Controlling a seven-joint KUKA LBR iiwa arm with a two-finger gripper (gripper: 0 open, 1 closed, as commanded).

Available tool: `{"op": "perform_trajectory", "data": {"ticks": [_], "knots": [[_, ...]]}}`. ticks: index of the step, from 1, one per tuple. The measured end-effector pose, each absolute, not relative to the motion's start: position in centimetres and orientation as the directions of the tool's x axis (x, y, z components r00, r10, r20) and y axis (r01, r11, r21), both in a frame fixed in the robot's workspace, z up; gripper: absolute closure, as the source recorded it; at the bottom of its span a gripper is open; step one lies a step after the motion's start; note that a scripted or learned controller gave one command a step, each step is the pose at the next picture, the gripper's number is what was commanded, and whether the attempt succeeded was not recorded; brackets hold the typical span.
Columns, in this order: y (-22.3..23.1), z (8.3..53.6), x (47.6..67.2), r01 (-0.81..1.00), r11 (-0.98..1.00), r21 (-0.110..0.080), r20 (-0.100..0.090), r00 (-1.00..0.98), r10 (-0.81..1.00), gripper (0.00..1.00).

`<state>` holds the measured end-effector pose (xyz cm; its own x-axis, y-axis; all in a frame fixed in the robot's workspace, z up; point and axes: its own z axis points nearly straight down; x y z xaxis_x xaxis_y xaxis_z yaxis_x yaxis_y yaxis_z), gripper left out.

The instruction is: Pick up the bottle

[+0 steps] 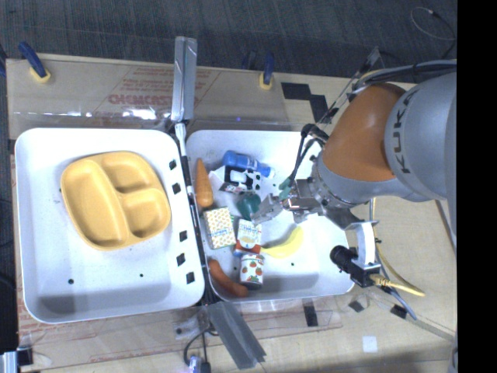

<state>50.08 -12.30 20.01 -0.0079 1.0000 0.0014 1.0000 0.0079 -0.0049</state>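
Biggest worry is the clutter. The arm (388, 142) hangs over the right bin (326, 280), end effector (273, 202) low among the items, and honestly I can't tell how it's set. The bottle, I think, is the blue thing (242, 162) near the back wall, touching a black-and-white carton (248, 180), so a grab could catch the carton instead or shove both. Left bin (46, 286) has a yellow divided tray (115, 199). Also crowding around: banana (287, 243), small cartons (220, 228), a can (251, 270).
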Motion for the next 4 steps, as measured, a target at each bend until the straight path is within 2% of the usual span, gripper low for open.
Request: {"op": "perform_trajectory", "data": {"ticks": [1, 2, 3, 4], "knots": [[-11.0, 11.2, 56.8, 1.000, 0.000, -0.004, 0.000, 0.000, 1.000, 0.00], [-11.1, 12.2, 56.8, 1.000, 0.004, -0.004, 0.000, -0.004, 1.000, 1.00], [-6.4, 25.2, 55.3, 1.000, 0.019, -0.002, 0.000, -0.019, 1.000, 1.00], [1.7, 26.5, 53.6, 0.999, 0.035, -0.005, 0.001, -0.035, 0.999, 1.00]]}}
